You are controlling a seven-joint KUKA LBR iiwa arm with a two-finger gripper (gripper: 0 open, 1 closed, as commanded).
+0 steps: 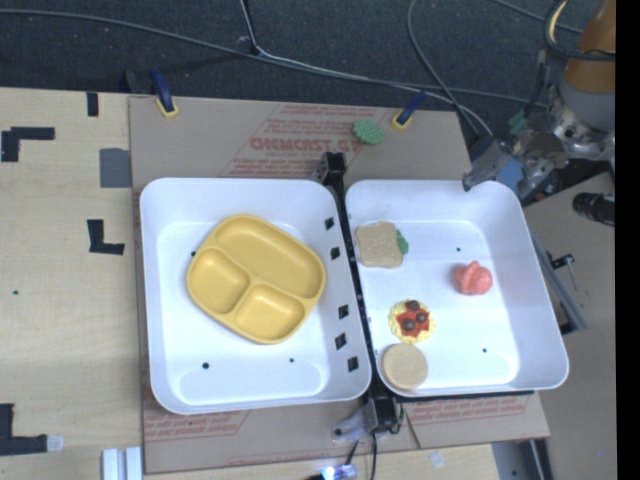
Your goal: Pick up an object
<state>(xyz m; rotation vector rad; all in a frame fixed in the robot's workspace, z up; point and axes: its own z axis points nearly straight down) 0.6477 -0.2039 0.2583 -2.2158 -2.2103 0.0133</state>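
The right bin (500, 368) holds several toy foods. A tan bread slice (378, 245) lies at its left with a green piece (402, 241) peeking out beside it. A red lump (473, 278) sits toward the right side. A small yellow round with red and dark toppings (411, 320) lies near the front. A pale round biscuit (405, 366) rests just in front of it. My gripper (497, 171) hangs over the bin's back right corner, above and apart from all the foods, with nothing seen in it.
The left bin (165, 368) carries a yellow divided plate (257, 278). A green waffle-like piece (368, 132) lies on the cardboard behind the bins. Cables run across the dark area at the back. The arm's orange band (600, 28) is at the top right.
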